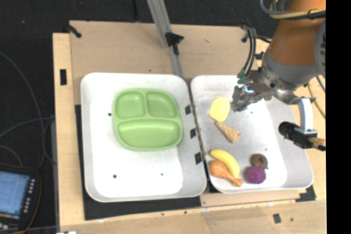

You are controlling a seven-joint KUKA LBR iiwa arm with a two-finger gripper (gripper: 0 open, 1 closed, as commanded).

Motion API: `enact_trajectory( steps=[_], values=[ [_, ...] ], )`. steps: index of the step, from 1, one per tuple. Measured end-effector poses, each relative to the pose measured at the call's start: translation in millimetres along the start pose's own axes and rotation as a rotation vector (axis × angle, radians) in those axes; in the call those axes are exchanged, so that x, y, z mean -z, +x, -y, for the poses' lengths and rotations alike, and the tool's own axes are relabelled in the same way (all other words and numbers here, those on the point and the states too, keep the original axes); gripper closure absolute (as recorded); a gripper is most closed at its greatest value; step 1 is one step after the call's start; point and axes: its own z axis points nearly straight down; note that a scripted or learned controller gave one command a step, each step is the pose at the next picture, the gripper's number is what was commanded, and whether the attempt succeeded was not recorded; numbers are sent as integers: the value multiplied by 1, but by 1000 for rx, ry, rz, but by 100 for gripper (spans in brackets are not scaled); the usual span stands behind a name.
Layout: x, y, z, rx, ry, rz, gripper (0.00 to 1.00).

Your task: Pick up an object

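While reaching from the right, gripper (239, 100) hangs beside yellow slice (219, 109)

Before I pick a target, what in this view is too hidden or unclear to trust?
- Tool: its fingers blur into the dark wrist, so their state is unreadable.
- Carrot: partly covered by the banana.
- Brown piece by the purple fruit: too small to identify.
- Arm: cut off at the right edge.

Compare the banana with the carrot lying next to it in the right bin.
The banana is bright yellow; the carrot is orange. The banana is an even curved arc, while the carrot is fat at its left end and tapers to a thin tip at the right. The banana lies farther from the bin's front rim, the carrot nearer to it. Both lie flat, side by side, in the right bin.
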Motion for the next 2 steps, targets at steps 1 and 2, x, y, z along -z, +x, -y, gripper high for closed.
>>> enact_trajectory(
  steps=[1, 2],
  values=[
    [-1, 56, -15, 0, 0, 0, 100],
    [-5, 98, -29, -1, 0, 1, 100]
  ],
)
